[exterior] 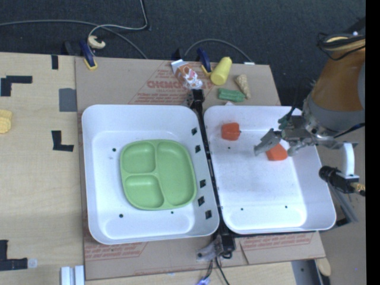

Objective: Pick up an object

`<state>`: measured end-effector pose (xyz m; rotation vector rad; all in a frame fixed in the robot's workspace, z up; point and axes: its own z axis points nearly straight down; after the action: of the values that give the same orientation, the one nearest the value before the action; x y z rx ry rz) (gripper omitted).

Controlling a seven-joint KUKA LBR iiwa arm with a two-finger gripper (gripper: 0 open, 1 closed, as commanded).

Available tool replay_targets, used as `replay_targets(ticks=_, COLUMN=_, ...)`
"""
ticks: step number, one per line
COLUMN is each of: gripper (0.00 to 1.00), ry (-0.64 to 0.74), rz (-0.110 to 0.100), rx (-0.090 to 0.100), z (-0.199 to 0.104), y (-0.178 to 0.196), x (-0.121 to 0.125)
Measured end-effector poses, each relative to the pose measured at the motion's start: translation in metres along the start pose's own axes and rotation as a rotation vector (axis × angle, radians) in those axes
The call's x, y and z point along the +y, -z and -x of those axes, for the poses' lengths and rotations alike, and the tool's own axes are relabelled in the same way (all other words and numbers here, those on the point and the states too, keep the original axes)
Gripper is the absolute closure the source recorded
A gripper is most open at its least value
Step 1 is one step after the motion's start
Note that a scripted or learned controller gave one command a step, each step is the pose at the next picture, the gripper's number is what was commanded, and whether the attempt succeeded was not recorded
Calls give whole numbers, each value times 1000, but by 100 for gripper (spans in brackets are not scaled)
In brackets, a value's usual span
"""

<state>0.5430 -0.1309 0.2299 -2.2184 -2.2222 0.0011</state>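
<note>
Two orange blocks: squarish one (231, 131) on speckled bin floor (261, 189); end effector (276, 146) spread wide around other (276, 153).

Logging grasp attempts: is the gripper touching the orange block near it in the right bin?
Cannot tell. In the camera view the gripper overlaps the orange block from above, so neither contact nor a gap shows plainly. The other orange block lies well apart.

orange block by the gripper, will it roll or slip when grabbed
The orange block looks small and chunky with flat faces, so it probably slides rather than rolls. It likely is light and stiff. On the smooth right bin floor it may skid if the gripper nudges it off-centre.
</note>
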Motion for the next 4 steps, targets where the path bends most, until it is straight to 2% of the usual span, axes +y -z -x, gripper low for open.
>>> replay_targets(ticks=1, gripper=0, ry=0, rz=-1, rx=0, z=-31, y=-78, x=59)
replay_targets(ticks=2, gripper=0, ry=0, rz=3, rx=-1, z=-37, y=-143, x=125)
replay_targets(ticks=4, gripper=0, ry=1, rz=4, rx=-3, z=-21, y=-144, x=126)
